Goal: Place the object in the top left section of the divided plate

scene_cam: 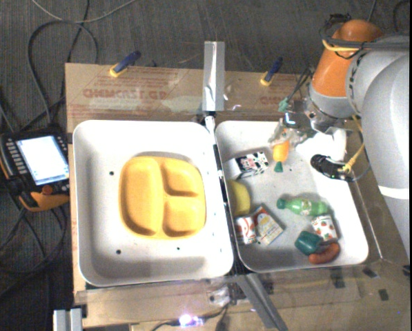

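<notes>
A yellow divided plate lies in the left bin, with nothing on it. Over the far part of the right bin hangs my gripper, on the grey arm with the orange band. A small orange carrot-like toy with a green tip is directly below the gripper's end, touching or nearly touching it. I cannot make out whether the toy is gripped or resting on the bin floor.
The right bin also holds a black-and-white carton, a yellow ball, a red can, a small carton, a green bottle, a teal cup, a red sausage and a strawberry-print box.
</notes>
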